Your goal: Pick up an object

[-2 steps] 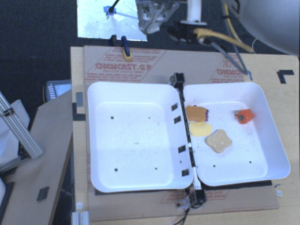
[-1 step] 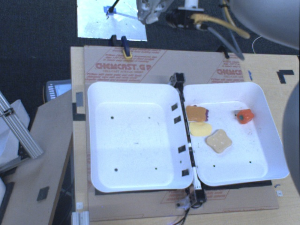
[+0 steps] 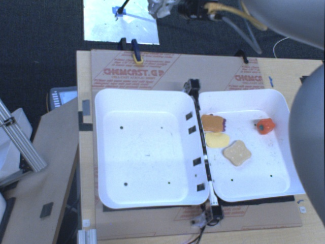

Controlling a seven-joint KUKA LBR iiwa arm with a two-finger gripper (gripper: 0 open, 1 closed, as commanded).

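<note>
Hanging high beyond the far edge of the bench, the pincer [image 3: 163,1] is too blurred to tell how it stands. Well below it and to its right, the right bin [image 3: 277,184] holds an orange-brown piece [image 3: 213,123], a yellow disc [image 3: 217,140], a tan toast-shaped piece [image 3: 237,153] and a small red-orange piece [image 3: 264,126].

Bright, even overhead light, with white bins [image 3: 147,151] close to blown out. Soft, short shadows under the bin walls. Blurred, out-of-focus grey arm [image 3: 304,136] looming large; mild softness throughout.
</note>
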